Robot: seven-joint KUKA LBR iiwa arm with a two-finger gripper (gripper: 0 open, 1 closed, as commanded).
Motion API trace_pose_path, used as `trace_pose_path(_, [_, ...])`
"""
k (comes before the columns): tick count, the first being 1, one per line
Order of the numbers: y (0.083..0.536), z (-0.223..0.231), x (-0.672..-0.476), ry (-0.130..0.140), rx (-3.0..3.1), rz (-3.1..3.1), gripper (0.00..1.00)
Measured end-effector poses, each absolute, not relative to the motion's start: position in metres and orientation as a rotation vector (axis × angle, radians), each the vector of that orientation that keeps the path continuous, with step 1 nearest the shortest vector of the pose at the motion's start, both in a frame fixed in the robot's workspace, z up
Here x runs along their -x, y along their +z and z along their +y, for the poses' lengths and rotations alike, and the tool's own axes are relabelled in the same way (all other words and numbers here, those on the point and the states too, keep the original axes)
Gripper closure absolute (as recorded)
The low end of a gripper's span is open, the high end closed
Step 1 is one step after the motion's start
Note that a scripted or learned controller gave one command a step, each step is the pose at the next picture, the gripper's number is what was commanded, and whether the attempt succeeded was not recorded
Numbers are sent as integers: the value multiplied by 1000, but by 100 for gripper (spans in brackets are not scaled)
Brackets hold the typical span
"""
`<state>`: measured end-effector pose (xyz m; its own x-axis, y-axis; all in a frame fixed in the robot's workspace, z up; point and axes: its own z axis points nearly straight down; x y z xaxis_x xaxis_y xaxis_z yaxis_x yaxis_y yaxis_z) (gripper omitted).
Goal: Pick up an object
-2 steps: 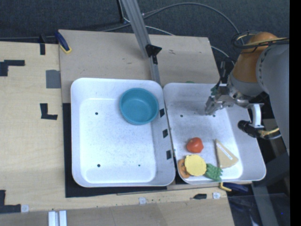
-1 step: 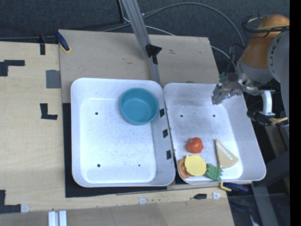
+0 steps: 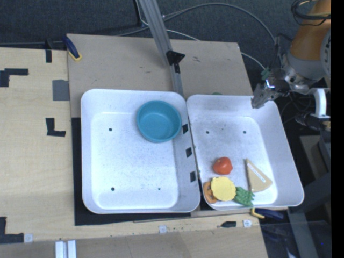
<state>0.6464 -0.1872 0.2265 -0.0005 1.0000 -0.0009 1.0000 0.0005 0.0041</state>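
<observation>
The right bin (image 3: 269, 122) holds a red tomato-like ball (image 3: 222, 165), a yellow round piece (image 3: 222, 188), a green leafy piece (image 3: 244, 197), an orange piece (image 3: 207, 193) at the bin's near left corner and a tan wedge (image 3: 257, 177), all clustered at its near end. A blue bowl (image 3: 158, 121) stands in the far part of the left bin (image 3: 107, 165). My gripper (image 3: 260, 98) hangs over the far right corner of the right bin, well away from the objects, with nothing seen between its fingers.
A grey metal pole (image 3: 158, 31) slants down to the gap between the bins. Cables (image 3: 226, 15) trail across the dark floor behind. The arm's orange band (image 3: 310, 42) is at the upper right. A yellow-blue clamp (image 3: 73, 49) sits at the board's far left corner.
</observation>
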Motion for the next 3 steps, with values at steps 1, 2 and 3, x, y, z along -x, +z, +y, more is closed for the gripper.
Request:
trace_pose_path(1, [202,-187,-646,-2,-2221,2223,100])
trace_pose_path(2, [206,-134,-640,0,-2218,2226,100])
trace_pose_path(3, [220,-87,-623,2,-2217,2226,100])
